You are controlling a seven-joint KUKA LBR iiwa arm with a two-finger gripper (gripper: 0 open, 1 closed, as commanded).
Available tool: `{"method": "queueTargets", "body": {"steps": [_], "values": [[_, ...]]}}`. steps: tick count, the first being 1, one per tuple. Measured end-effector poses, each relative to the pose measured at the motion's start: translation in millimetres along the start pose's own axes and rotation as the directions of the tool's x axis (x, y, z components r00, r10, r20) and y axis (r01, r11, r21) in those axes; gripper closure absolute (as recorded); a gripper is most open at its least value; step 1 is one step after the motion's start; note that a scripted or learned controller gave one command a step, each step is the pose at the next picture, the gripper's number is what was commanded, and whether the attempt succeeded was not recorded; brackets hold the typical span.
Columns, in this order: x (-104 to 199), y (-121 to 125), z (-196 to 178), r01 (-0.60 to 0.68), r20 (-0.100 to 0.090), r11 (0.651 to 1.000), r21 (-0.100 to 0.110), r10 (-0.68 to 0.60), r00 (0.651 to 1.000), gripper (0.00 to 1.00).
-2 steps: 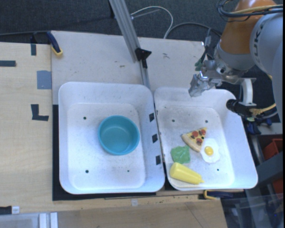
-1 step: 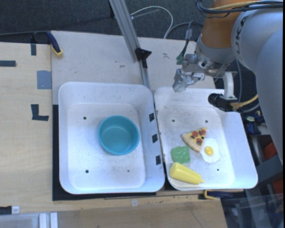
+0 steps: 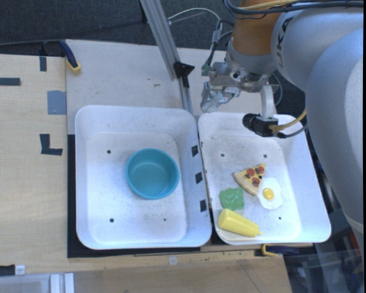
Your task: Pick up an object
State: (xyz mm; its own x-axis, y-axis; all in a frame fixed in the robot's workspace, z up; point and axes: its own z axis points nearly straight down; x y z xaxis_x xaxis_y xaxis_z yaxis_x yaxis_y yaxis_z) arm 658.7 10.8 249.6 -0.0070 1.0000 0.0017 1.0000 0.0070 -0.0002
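Bins [image 3: 91, 163]: white plastic, smooth, faintly glossy, floors speckled with dark flecks. Bowl [image 3: 152, 173]: blue plastic, smooth, soft sheen. Pizza slice [image 3: 251, 179], fried egg [image 3: 269, 196], green leaf [image 3: 232, 198], yellow piece [image 3: 238, 223]: toy food, look like moulded plastic, mostly matt; egg yolk glossy. Bench [image 3: 24, 163]: pale wood-grain board, matt, with dark tape patches. Arm [image 3: 329, 60]: grey shell, smooth, satin; orange band [image 3: 265, 11] glossy. Gripper [image 3: 215, 101]: bare metal, dull shine. Slanted post [image 3: 161, 29]: brushed metal. Cables [image 3: 274, 126]: black, rubbery.
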Motion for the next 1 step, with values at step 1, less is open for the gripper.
{"method": "queueTargets", "body": {"steps": [1], "values": [[57.0, 11.6, 19.8, 0.000, 0.001, 1.000, 0.002, 0.000, 1.000, 1.00]]}}
